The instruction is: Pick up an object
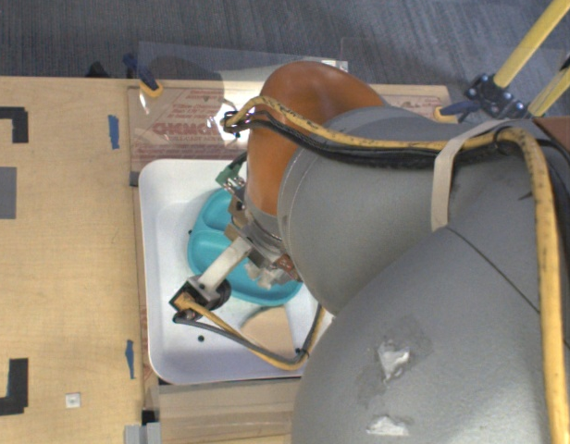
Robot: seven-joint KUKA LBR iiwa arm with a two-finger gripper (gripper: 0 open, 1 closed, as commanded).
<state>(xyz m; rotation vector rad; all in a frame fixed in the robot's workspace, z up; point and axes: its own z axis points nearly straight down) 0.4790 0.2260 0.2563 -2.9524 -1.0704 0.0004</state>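
A turquoise, heart-like plastic dish [209, 239] lies in the middle of the left white bin [165, 276]. My gripper [262, 262] hangs low over the dish's right part, right under the orange-banded wrist [294, 128]. The arm's grey bulk hides where the gripper meets the dish. A tan, rounded object [271, 329] lies in the bin just in front of the dish, partly covered by the arm.
The grey arm covers the whole right half of the view, including the second bin. A cardboard-coloured bench top [63, 248] extends left of the bin. A reddish printed sheet [188, 118] lies behind the bin's far rim.
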